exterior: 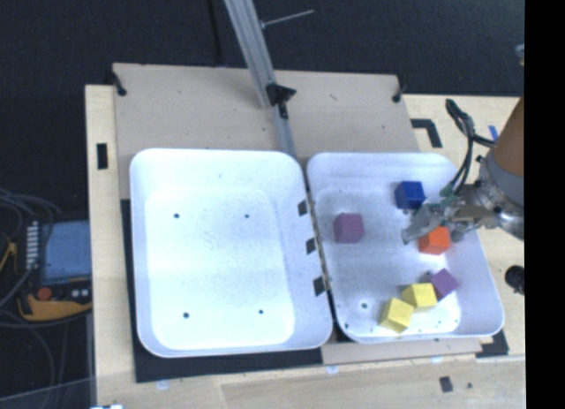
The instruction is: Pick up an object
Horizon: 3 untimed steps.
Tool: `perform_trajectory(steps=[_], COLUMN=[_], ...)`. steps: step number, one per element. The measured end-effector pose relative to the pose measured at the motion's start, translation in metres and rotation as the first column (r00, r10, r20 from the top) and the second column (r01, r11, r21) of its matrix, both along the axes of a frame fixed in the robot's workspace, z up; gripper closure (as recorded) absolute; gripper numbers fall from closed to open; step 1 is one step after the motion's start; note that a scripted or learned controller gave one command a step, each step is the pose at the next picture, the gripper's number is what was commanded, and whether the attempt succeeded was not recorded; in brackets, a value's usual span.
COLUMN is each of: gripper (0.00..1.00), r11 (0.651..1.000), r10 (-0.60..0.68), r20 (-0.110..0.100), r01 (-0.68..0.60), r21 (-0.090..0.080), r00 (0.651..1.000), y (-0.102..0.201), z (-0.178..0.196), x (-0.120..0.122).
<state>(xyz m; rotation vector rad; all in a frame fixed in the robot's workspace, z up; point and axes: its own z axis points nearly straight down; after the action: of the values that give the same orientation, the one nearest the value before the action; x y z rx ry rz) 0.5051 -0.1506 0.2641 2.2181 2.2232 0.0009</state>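
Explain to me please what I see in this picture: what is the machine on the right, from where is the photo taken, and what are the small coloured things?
One camera, fixed above a bench, looks down at a slant. On the bench sit two shallow white bins: the left bin and the right bin. The machine entering from the right is a robot arm ending in a two-finger gripper, which is low over the right bin. That bin holds small blocks: a blue block, a purple block, an orange block just beside the gripper, two yellow blocks and a second purple block. The view is too blurred to say whether the gripper holds anything.
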Motion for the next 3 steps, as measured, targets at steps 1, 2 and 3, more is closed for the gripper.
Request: perform_trajectory(steps=[1, 2, 3], gripper=[0.0, 0.0, 0.0], r11=[1.0, 1.0, 1.0], r10=[-0.002, -0.003, -0.003], r20=[0.001, -0.005, -0.007], r01=[0.002, 0.003, 0.003], r21=[0.0, 0.0, 0.001], r00=[1.0, 1.0, 1.0], y=[0.0, -0.01, -0.016], z=[0.0, -0.056, -0.117], x=[0.0, 0.005, 0.002])
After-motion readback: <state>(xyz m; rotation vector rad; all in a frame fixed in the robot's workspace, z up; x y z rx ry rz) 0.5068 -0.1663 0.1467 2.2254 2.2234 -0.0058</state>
